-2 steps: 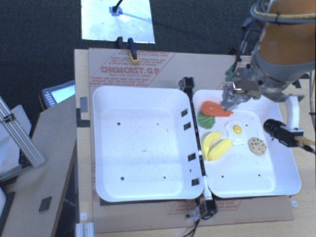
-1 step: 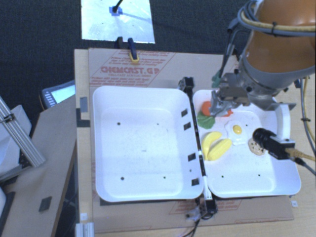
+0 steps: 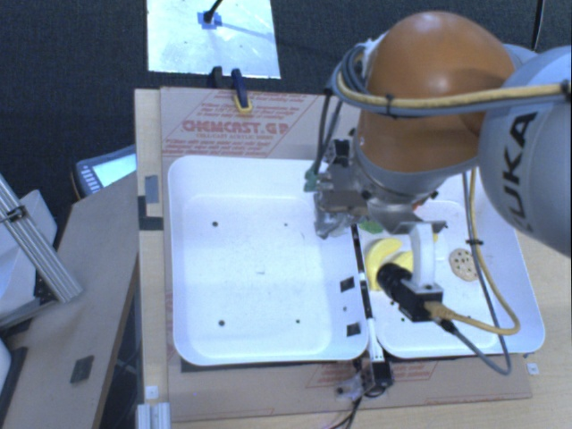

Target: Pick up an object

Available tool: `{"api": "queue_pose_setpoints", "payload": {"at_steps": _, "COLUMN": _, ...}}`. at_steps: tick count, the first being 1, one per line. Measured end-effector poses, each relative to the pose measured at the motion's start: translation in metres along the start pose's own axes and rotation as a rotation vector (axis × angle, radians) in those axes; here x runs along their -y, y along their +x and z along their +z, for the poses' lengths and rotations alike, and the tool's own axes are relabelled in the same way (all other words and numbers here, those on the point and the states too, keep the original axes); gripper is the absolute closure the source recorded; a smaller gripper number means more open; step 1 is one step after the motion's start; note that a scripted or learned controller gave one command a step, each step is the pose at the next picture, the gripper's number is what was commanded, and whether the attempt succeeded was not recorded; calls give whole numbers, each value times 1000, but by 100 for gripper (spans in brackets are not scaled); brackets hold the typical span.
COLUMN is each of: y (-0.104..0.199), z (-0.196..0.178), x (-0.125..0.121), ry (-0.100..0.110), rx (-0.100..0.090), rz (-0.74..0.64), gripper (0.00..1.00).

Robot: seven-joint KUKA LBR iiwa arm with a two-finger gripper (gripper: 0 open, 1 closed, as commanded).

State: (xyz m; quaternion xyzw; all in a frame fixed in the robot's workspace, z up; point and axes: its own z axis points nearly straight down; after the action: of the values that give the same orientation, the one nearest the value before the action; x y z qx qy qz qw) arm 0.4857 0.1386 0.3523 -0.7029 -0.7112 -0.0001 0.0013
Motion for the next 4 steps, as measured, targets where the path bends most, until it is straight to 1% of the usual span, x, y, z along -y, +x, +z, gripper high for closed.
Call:
{"api": "queue_pose_setpoints", "payload": {"at_steps": 1, "y": 54, "z": -67, "x": -2, "ry": -10, "rx": -3, "rz": 2, "gripper": 100}}
{"api": "queue_pose_setpoints", "payload": {"at_steps": 2, "y": 50, "z": -75, "x": -2, "ry": -6, "rx": -1, "rz": 3, "gripper": 100}}
{"api": "queue_pose_setpoints", "payload": {"at_steps": 3, "y": 91, "z": -190, "x": -1, "ry": -15, "rx": -6, "rz": 4, "gripper": 100}}
{"api": "queue_pose_setpoints", "payload": {"at_steps": 4, "y": 89, "z": -183, "x": -1, "ry": -3, "rx": 1, "rz": 6, "gripper": 0}}
